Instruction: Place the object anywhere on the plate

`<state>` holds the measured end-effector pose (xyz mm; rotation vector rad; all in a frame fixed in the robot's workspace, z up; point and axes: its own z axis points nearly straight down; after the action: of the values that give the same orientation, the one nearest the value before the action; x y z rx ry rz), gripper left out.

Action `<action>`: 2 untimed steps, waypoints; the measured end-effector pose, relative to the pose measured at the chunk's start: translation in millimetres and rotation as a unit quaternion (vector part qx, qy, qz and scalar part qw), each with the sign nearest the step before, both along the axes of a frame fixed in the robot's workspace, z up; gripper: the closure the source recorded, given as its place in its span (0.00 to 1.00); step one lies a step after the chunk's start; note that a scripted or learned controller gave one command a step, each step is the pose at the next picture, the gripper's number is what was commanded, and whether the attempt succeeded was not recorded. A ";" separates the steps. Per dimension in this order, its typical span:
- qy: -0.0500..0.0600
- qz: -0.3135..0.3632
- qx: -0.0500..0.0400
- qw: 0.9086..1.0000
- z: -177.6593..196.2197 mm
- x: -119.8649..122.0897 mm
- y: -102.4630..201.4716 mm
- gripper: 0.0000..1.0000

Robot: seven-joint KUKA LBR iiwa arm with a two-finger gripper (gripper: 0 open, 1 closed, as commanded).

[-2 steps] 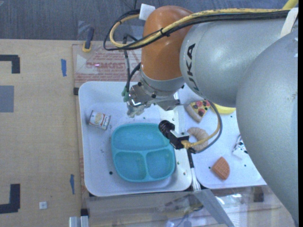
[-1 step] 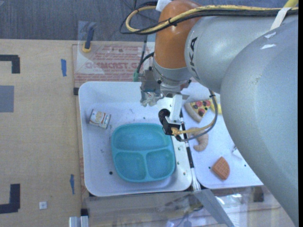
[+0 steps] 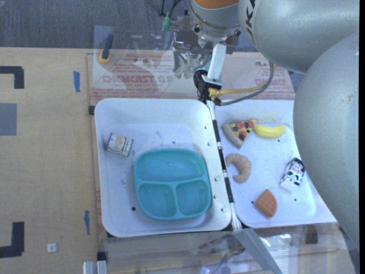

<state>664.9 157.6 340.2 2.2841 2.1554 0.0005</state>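
1. The gripper (image 3: 185, 67) hangs above the far desk (image 3: 51, 153) edge, beyond both bins, apparently parked clear of them; whether the jaws are spread or pressed together I cannot tell.
2. The blue divided plate (image 3: 171, 183) lies in the left bin (image 3: 114, 221), near its right wall; a small can (image 3: 120, 145) rests just beside its upper-left corner.
3. The right bin (image 3: 308, 210) holds a pizza slice (image 3: 238, 132), banana (image 3: 269, 131), croissant (image 3: 239, 167), milk carton (image 3: 292, 173) and a brown wedge (image 3: 266, 203), mostly apart; which is the task's object is unclear.
4. The plate's three compartments offer open room; the ridge between bins must be cleared, I judge.
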 end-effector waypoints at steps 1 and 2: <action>0.001 -0.095 0.000 0.996 -165.0 0.2 70.0 1.00; 0.000 -0.077 0.000 0.997 -72.3 2.3 -24.1 1.00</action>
<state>667.3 133.5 267.9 2.4428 1.9739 0.0019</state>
